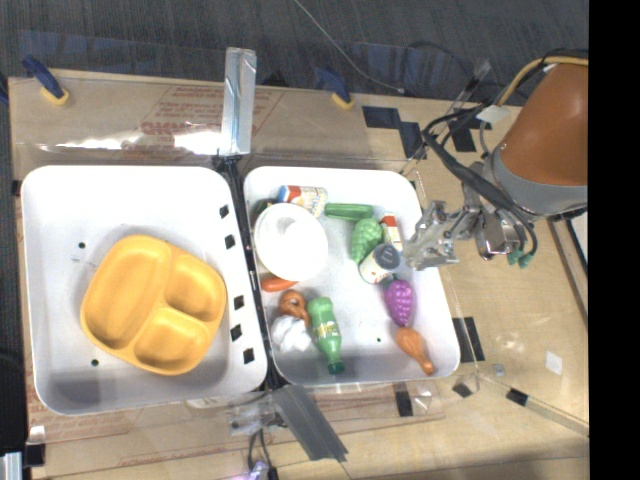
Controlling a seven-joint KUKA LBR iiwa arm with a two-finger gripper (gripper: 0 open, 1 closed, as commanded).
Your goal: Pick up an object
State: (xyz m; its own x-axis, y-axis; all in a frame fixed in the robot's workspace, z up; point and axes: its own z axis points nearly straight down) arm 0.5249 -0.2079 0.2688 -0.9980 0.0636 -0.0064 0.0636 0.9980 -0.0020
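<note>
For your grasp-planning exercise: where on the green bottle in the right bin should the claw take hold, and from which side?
Grip the green bottle across its wider body, coming straight down from above. It lies flat on the right bin floor, its long axis running roughly up and down the view. White and orange items crowd its left, so set the fingers carefully there; its right side is freer.

Bench, bins and a yellow plate

Two white bins sit side by side on the brown bench (130,108), touching along their shared edge. The left bin (40,183) holds a yellow divided plate (152,303), near its middle. The right bin (365,338) lies beside it. A strip of silver tape (238,103) stands at the bench's far edge, above the seam. Blue clamps (45,80) grip that far edge. A thin cable (320,28) crosses the dark carpet (120,8) beyond
</note>
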